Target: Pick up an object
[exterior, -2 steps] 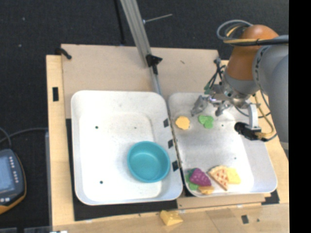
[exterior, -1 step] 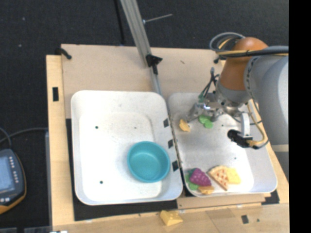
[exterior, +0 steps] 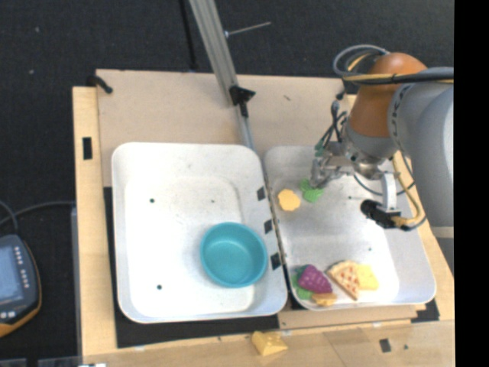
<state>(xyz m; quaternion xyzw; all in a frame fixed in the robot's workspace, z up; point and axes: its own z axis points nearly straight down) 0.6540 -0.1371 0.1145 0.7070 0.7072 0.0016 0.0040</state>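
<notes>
**Gripper low over the right bin, at the green piece**

Gripper point(exterior: 319, 176) sits at the upper left part of the right bin point(exterior: 397, 277), its tip right at a small green object point(exterior: 312, 193); whether it is closed or spread cannot be told from this slant, nor whether the green piece is held. Just beside the green piece, at its 9 o'clock, lies a small yellow round piece point(exterior: 288, 199), close to the bin's left wall. The grey arm point(exterior: 424, 151) with its orange band point(exterior: 382, 98) comes in from 3 o'clock.

At the right bin's 6 o'clock edge lies a cluster: a magenta and green toy point(exterior: 312, 279), an orange pizza-like wedge point(exterior: 346, 279) and a yellow block point(exterior: 367, 278), touching or nearly so.

In the left bin point(exterior: 153, 174) a teal bowl point(exterior: 232, 254) stands upright toward 5 o'clock. On the bench point(exterior: 153, 105), outside the bins at 6 o'clock, lies a yellow wedge point(exterior: 269, 343). No writing or label can be read anywhere.
</notes>
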